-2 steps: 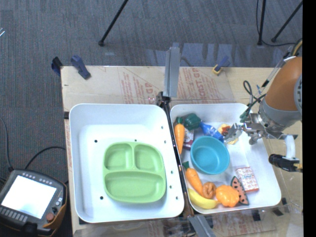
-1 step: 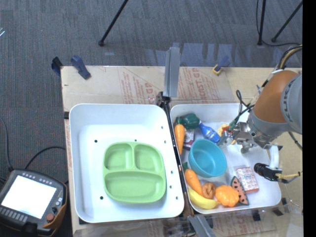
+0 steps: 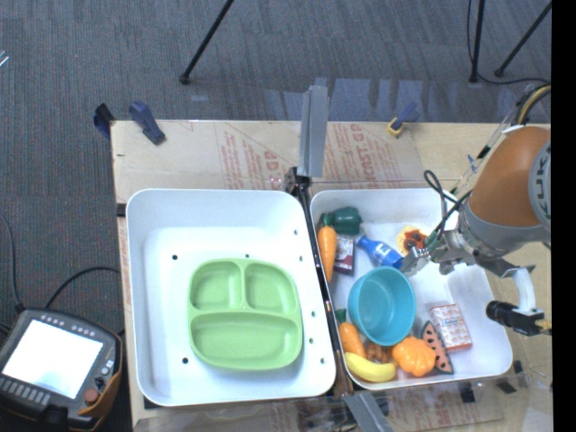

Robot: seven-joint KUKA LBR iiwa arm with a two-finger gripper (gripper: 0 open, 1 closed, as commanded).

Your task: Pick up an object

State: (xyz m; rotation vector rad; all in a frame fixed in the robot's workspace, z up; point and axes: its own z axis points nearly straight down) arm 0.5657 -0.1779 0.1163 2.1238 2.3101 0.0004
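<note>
My gripper (image 3: 421,257) hangs low over the right bin (image 3: 477,349), just above the upper right rim of a blue bowl (image 3: 382,305). Beside it to the left lies a blue bottle (image 3: 379,251). A small red and yellow item (image 3: 412,238) sits just behind the gripper. Also in this bin are a carrot (image 3: 327,247), a green item (image 3: 343,217), a dark packet (image 3: 344,256), a red box (image 3: 449,325), a watermelon slice (image 3: 437,346), an orange pepper (image 3: 413,356), a banana (image 3: 371,368) and an orange piece (image 3: 351,338).
The left bin (image 3: 153,232) holds a green divided plate (image 3: 244,314). A grey upright post (image 3: 314,135) stands behind the seam between the bins. The arm's orange band (image 3: 508,178) is over the right bin's far right. A tablet (image 3: 54,358) lies on the floor at the lower left.
</note>
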